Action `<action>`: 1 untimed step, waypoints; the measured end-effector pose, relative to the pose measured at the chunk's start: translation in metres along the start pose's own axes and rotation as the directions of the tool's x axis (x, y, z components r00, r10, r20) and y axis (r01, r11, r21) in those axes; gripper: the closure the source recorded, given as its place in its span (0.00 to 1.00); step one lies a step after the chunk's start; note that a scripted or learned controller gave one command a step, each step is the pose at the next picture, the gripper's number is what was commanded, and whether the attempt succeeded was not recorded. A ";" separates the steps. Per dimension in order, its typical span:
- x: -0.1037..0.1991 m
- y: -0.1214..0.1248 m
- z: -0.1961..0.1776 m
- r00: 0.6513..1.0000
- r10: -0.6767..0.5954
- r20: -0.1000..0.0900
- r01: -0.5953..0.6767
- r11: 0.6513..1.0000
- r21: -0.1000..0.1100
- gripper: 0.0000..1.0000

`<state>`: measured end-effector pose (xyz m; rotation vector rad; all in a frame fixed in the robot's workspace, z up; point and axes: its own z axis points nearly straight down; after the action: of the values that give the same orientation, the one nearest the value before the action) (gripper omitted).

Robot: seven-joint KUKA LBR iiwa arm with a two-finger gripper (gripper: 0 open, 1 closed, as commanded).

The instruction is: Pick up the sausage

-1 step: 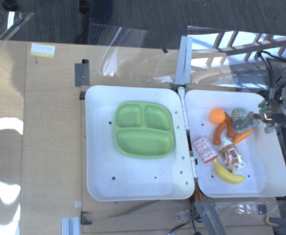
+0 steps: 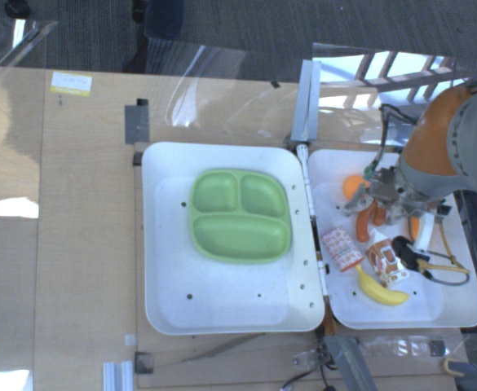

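Showing unreadable print, snack packet point(image 2: 342, 249) lies beside sausage point(image 2: 363, 224).

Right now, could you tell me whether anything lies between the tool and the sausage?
Nothing visible does. The tool is directly over the sausage in the right bin; the orange and snack packet lie beside it.

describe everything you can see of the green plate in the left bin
The green plate is a light green divided tray with rounded corners, smooth and matte like moulded plastic. It has three compartments: two smaller ones along the far side and one long one on the near side, split by raised ridges. It lies flat, right side up, in the upper middle of the left bin, resting on the bin's white floor, apart from the walls. Nothing sits in its compartments and nothing else touches it.
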<state>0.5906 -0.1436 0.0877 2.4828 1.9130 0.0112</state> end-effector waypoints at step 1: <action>0.001 0.002 -0.013 1.000 -0.002 0.000 0.002 1.000 -0.007 1.00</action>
<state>0.5930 -0.1433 0.1003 2.4765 1.9121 0.0183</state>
